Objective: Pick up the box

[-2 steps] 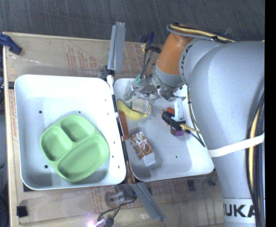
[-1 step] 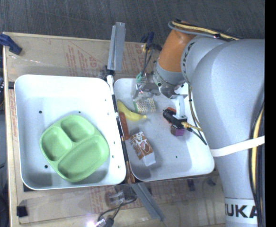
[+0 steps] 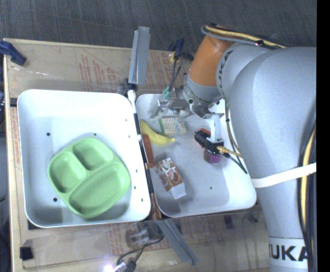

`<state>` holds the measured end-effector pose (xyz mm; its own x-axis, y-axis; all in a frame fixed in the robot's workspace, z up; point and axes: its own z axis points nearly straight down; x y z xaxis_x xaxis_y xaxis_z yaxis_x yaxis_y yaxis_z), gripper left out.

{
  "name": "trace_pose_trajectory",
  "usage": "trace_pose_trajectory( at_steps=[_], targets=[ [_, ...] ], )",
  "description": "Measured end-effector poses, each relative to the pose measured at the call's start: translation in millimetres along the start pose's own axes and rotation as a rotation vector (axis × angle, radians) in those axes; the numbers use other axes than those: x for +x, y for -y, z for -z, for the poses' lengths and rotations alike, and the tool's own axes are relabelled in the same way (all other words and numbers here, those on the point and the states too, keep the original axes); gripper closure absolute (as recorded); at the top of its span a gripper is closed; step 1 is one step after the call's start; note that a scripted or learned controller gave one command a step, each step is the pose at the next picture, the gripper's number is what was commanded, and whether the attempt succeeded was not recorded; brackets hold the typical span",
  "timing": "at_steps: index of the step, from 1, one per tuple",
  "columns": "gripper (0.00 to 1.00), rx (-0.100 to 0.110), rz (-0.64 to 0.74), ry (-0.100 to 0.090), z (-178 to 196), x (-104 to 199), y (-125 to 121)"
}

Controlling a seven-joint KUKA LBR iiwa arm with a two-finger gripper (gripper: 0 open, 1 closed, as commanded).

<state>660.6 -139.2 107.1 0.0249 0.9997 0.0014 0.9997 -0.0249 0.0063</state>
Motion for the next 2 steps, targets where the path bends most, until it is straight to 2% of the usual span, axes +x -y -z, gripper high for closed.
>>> trace_pose_trajectory(
  at_steps=[1, 2],
  targets=[
    [0.00, 0.009, -0.029, 0.002, -14.5, -20.1, 39.8],
    [0.00, 0.033, 0.141, 0.001, -16.7, -7.7, 20.2]
  ],
)
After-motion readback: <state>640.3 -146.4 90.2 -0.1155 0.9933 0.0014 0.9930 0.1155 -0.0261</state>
